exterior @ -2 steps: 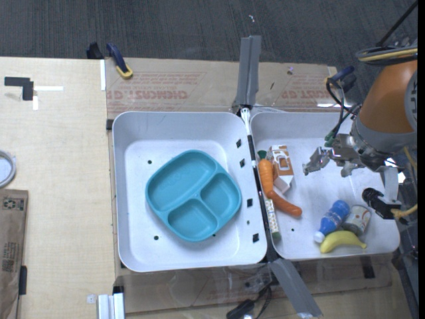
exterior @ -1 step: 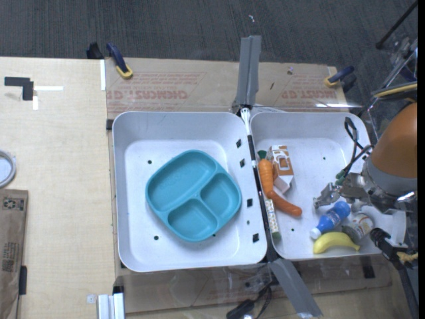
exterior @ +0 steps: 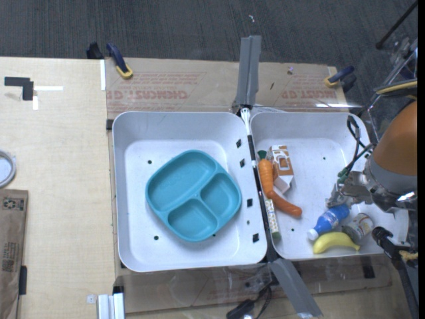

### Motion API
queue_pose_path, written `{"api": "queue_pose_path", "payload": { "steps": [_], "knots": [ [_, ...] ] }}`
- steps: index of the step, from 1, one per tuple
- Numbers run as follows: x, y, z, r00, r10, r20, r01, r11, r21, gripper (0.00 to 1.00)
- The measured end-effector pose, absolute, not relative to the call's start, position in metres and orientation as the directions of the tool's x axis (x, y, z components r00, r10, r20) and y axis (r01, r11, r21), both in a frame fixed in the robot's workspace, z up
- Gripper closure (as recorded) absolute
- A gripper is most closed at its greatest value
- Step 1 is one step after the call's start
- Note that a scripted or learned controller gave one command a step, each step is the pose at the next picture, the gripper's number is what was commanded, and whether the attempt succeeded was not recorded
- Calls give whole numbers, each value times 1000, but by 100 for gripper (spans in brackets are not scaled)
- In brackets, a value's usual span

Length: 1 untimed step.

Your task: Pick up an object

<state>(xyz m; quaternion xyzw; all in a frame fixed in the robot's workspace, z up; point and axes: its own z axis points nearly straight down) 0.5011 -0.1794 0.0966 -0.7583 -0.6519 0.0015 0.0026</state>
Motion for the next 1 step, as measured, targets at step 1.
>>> {"api": "queue_pose_path", "payload": {
  "steps": [1],
  "knots": [
    [502,-91,221,26,1000,-1,1000,-26,-1,100]
  ]
}}
